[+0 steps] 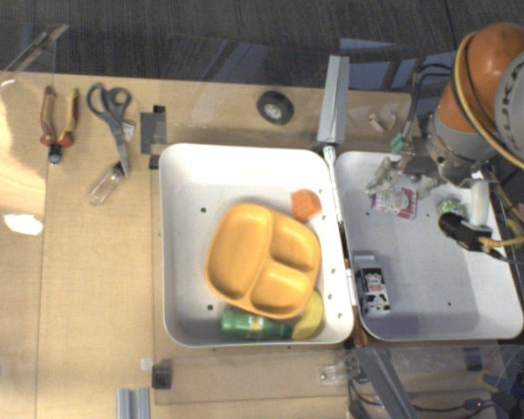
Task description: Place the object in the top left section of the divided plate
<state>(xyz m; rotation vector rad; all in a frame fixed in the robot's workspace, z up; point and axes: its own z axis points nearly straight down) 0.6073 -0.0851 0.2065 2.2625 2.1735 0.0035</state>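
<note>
**Item: small pink-and-white packet, right bin**

Location. The packet lies flat on the floor of the right bin, near its upper left corner and close to the wall shared with the left bin. The pincer hangs directly over it. Whether the pincer is released or clenched cannot be told from this slant, nor whether it touches the packet.

Destination. The yellow divided plate sits tilted in the left bin, propped on a green can and a yellow-green fruit. An orange piece lies just beside its upper edge.

Handling, as judged. The packet is probably light, thin and soft, more a crinkly sachet than a stiff box. Its film is likely slippery and it gives little height to pinch. The best hold looks to be across its narrow width, or at a lifted edge if there is one. It seems unlikely to break. It may slide on the slanted plate when let go.

Also in the right bin. A small black-and-white box and a small green thing, both well apart from the packet.

On the bench. Scissors, red-handled pliers and a tape roll.
</note>
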